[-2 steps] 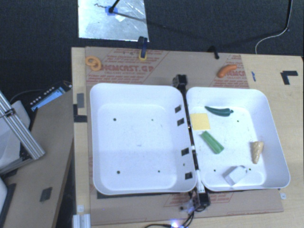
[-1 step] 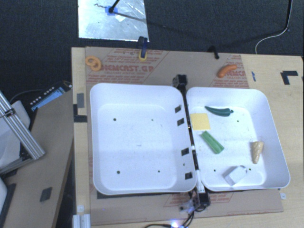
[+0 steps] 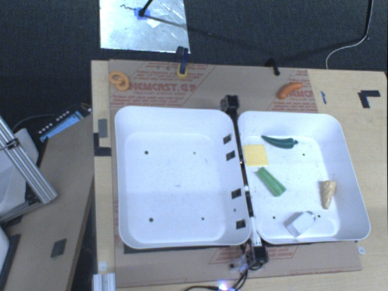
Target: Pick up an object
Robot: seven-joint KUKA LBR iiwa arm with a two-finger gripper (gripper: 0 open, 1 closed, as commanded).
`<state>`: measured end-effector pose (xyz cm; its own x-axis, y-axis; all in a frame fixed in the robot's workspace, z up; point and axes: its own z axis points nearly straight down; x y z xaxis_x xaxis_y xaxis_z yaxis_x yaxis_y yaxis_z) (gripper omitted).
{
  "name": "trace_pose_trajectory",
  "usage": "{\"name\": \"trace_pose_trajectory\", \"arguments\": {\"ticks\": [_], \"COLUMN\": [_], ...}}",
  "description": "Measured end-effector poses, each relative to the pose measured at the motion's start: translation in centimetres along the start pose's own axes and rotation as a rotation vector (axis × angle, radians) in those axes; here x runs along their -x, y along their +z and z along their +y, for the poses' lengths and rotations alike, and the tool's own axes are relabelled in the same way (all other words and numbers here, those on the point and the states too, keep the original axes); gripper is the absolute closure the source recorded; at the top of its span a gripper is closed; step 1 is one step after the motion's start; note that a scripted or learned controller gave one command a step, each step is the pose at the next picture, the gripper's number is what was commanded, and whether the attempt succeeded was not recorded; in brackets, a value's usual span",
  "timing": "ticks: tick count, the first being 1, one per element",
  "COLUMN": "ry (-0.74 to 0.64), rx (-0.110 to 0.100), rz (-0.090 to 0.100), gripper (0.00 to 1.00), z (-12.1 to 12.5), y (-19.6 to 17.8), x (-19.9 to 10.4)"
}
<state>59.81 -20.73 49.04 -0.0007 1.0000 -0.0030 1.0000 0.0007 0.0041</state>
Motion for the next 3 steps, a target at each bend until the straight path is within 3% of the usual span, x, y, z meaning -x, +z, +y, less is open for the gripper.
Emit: {"name": "trace_pose_trajectory", "arguments": {"ticks": [1, 2, 3], "ry": [-0.005, 0.002, -0.003], "rx": [0.005, -0.002, 0.0], "rz": [-0.001, 0.004, 0.0], "gripper": [1.0, 1.0, 1.0], "z": [4.6, -7.2, -2.2], "y": [-4.8, -4.7, -4.5], "x": [-0.2, -1.3, -0.1]}}
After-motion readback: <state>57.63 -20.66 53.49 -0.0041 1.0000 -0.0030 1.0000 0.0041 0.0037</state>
